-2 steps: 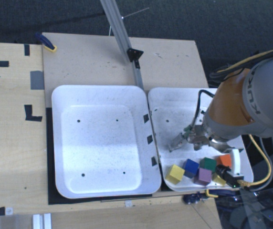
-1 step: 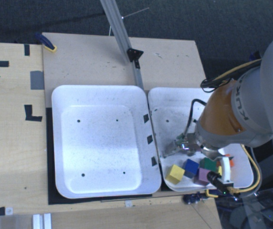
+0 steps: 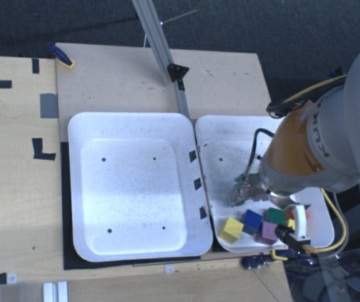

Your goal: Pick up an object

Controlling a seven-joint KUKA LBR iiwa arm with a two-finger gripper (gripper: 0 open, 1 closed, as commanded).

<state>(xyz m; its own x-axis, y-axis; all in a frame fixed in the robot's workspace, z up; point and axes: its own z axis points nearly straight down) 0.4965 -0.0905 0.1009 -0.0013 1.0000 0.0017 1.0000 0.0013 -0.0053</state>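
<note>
In the right bin [image 3: 230, 137], just past the middle of its floor, the pincer [image 3: 241, 190] hangs low under the grey arm [image 3: 318, 150] with its orange band [image 3: 290, 146]. Its dark metal fingers point toward the bin's floor, but the view is too blurred there to tell whether they stand wide or narrow, and nothing can be made out between them. Just beside it, toward the bin's near edge, lies a cluster of small blocks: a yellow block [image 3: 231, 229] nearest the left wall, a blue block [image 3: 252, 221] touching it on the right, a purple block [image 3: 267, 231] next along, and a green block [image 3: 274, 216] behind that one, partly under the arm's wrist. None of them is lifted; all rest on the bin's floor. The left bin [image 3: 129, 187] sits edge to edge with the right one on the wooden bench [image 3: 16, 168]. A slanted grey metal bar [image 3: 155, 30] crosses the bench's far side above the bins.
</note>
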